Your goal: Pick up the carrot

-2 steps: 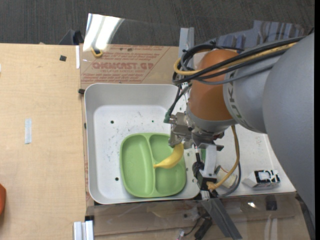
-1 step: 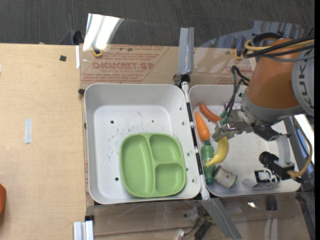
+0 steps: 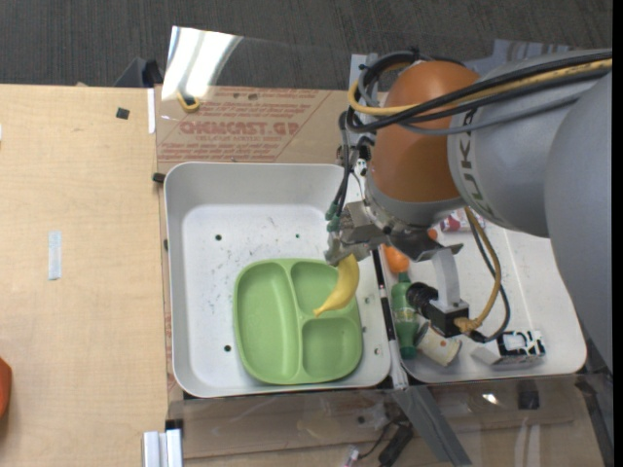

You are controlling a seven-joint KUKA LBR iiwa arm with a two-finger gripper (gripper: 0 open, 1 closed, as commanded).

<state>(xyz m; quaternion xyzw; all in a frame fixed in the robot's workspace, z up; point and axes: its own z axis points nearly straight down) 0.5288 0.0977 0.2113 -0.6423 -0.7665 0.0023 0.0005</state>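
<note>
The gripper [image 3: 343,246] is hovering at the divider between the bins; its opening cannot be determined. The carrot [image 3: 394,258] is lying at its 3 o'clock. A banana [image 3: 338,286] is resting on the green tray [image 3: 282,329] at 6 o'clock.

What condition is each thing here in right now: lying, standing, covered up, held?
Banana: lying across the green tray's right compartments, near its upper right corner.
Green tray: flat in the left bin, three compartments.
Carrot: in the right bin, mostly hidden under the arm.
Green bottle: lying in the right bin by the divider.
Arm: reaching over the bins' shared edge.
</note>
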